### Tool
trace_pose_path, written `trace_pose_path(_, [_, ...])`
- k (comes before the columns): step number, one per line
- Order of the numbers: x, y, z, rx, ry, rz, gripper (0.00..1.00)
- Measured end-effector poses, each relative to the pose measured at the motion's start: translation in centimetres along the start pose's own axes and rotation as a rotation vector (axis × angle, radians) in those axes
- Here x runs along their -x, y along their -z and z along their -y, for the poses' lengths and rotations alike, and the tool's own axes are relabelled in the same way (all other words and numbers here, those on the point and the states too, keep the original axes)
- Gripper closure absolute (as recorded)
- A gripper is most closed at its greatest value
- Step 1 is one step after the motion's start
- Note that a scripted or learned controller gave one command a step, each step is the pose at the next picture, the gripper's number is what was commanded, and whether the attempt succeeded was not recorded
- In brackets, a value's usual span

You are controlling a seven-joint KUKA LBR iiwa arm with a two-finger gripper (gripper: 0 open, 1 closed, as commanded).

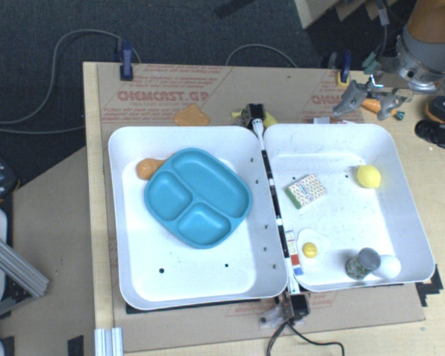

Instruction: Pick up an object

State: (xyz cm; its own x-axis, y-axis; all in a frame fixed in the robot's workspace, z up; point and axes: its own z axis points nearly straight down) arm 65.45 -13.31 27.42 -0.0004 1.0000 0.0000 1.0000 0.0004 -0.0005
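Resting in the right bin [400, 199], toward the right of the frame, are several small things that could be picked up: a yellow ball-like object [368, 176] near the bin's upper right part, a small flat packet [306, 190] with a speckled green and white pattern lying tilted near the bin's middle left, a white disc [309, 245] with a yellow centre toward the lower middle, and a grey round object [363, 263] lying against a white one [389, 266] at the lower right corner. They lie apart from one another, save the grey and white pair, which touch. The left bin [133, 258] bears a blue divided tray [197, 196] with three compartments, set at a slant in its upper half, and an orange object [146, 168] tucked just beside the tray's upper left edge. Another orange shape [190, 115] lies on the bench [104, 95] above the left bin. The gripper [367, 97] hangs at the upper right of the frame, over the bench just beyond the upper rim of the right bin, well apart from everything inside it. Its fingers [346, 99] are spread, with a bare gap between them, grasping nothing and touching none of the objects. The arm [429, 21], grey with its orange band, rises behind it to the frame's top right corner.
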Motion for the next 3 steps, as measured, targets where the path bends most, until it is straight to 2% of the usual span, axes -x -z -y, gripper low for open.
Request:
trace_pose_path(1, [9.7,0.2,-1.2,0.005,-0.006,0.006,0.0])
trace_pose_path(2, [6.6,-4.7,-1.2,-0.004,0.002,-0.002,0.0])
trace_pose_path(3, [9.2,-14.8,3.0,-0.01,-0.004,-0.003,0.0])
